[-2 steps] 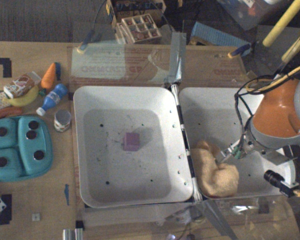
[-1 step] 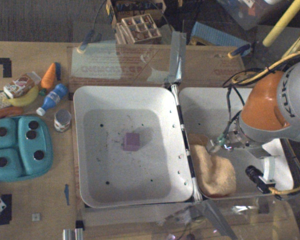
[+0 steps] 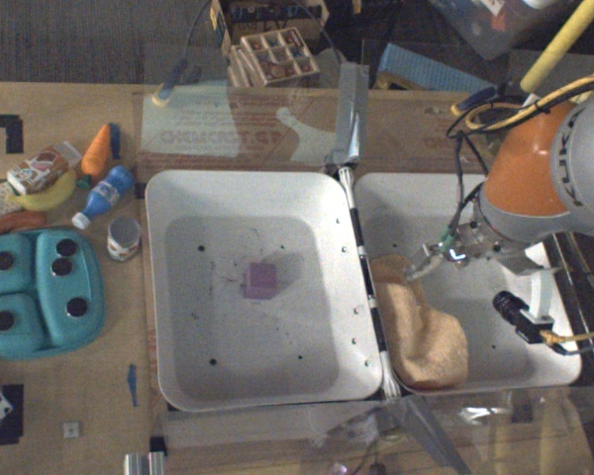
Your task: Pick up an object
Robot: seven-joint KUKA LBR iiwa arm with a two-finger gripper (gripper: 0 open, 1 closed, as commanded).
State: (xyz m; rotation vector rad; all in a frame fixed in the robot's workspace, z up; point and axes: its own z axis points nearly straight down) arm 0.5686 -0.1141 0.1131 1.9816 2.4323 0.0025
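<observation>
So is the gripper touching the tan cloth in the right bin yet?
Cannot tell. In the camera view the gripper sits right at the upper edge of the tan cloth, overlapping it from this slant, so no contact or gap shows plainly.

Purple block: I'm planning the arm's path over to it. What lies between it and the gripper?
In the camera view, the divider rims between the bins and the tan pad beside them lie between the gripper and the purple block.
</observation>
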